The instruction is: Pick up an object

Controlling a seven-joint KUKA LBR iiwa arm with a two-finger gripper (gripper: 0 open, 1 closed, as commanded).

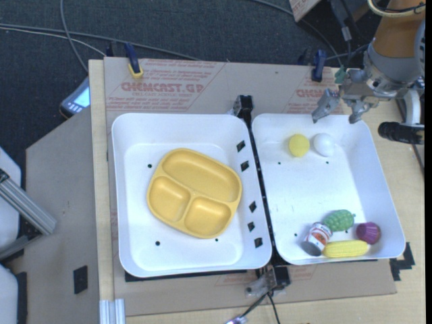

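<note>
Grey hand [341,108]: fingers spread, gripping nothing, poised at the right bin's [386,181] far rim.
Nearest targets: yellow ball [299,145], white ball [324,144], just below it.

Probably a robotics lab: a cardboard-covered bench [202,79] held by clamps [133,63], two white bins [128,181], loose cables [74,42] on dark carpet.

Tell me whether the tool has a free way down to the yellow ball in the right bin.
Probably yes. The tool hangs open above the right bin's far rim, and the yellow ball lies just below it, uncovered. Only the white ball sits close beside it and might crowd one finger.
</note>
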